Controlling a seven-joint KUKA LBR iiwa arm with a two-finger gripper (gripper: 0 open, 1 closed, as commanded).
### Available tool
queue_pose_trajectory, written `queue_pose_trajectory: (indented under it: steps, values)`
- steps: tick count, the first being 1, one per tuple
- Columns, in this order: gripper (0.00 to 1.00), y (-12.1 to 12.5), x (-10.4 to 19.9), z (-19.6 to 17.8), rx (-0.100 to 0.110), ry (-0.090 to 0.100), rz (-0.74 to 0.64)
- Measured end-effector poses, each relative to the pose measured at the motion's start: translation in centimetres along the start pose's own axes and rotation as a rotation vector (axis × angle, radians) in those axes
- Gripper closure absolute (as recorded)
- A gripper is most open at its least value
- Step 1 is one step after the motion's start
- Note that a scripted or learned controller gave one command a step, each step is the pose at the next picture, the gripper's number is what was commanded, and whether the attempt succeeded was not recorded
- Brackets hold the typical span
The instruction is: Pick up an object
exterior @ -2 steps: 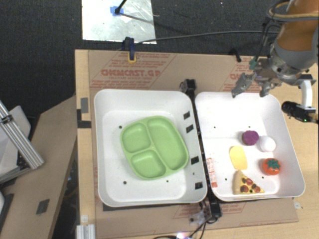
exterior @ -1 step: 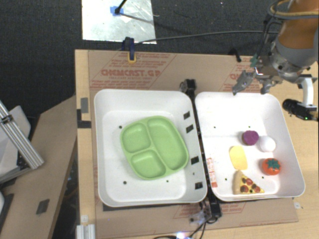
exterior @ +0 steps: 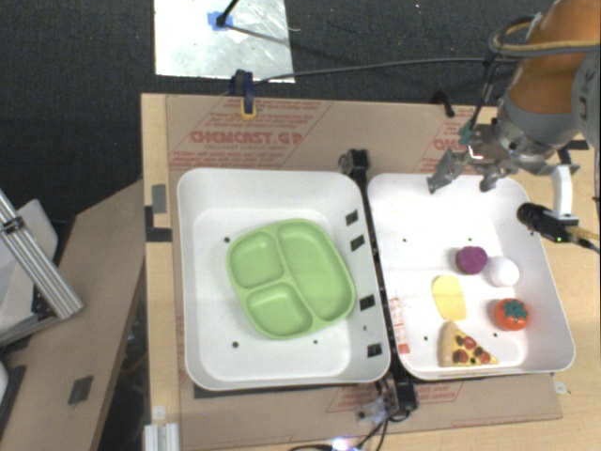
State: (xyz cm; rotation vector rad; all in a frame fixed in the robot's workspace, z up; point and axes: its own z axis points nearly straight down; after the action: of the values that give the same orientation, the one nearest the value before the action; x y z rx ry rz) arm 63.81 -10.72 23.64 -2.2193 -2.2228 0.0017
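In the right bin (exterior: 413, 219) lie a purple ball (exterior: 471, 259), a white ball (exterior: 504, 272), a yellow block (exterior: 449, 298), a red tomato-like toy (exterior: 511, 314) and a pizza slice toy (exterior: 462, 346). My gripper (exterior: 464, 178) hangs above the far edge of this bin, well apart from all of them. Its two fingers are spread, with nothing between them.
The left bin (exterior: 202, 252) holds a green three-compartment tray (exterior: 289, 276). Black clips (exterior: 355, 163) line the seam between the bins. A shiny sheet with a blue clamp (exterior: 223, 22) lies beyond the bench on dark cloth.
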Motion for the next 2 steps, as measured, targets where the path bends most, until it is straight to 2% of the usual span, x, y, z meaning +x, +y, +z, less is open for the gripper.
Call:
queue_pose_trajectory:
  steps: [2]
  values:
    - [0.00, -0.6, 0.1, 12.0, 0.003, 0.001, 0.001]
